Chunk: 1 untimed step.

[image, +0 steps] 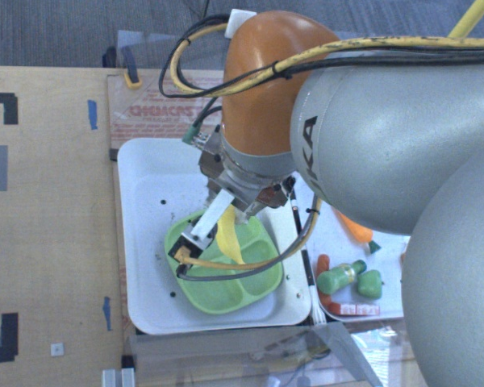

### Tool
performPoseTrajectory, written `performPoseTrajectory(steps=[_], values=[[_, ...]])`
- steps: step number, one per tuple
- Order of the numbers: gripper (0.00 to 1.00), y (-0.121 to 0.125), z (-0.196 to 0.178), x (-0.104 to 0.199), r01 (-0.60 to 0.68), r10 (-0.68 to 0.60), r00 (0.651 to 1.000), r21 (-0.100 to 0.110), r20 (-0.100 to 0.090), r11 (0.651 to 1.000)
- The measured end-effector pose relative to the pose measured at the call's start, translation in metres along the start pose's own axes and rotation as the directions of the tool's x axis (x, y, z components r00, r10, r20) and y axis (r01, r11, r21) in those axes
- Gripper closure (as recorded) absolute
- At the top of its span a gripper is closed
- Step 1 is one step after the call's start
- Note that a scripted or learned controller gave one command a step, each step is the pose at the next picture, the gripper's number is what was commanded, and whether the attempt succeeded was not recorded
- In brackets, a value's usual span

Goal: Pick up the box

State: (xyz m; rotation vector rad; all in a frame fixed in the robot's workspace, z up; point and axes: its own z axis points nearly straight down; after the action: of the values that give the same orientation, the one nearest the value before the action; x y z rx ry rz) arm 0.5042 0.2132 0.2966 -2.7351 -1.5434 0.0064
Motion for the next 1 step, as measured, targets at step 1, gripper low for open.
performPoseTrajectory(steps=[1], values=[[1.00, -0.0131, 0.1299, 0.0054, 0.051, -0.051, 0.999, 0.001, 0.000, 0.999]])
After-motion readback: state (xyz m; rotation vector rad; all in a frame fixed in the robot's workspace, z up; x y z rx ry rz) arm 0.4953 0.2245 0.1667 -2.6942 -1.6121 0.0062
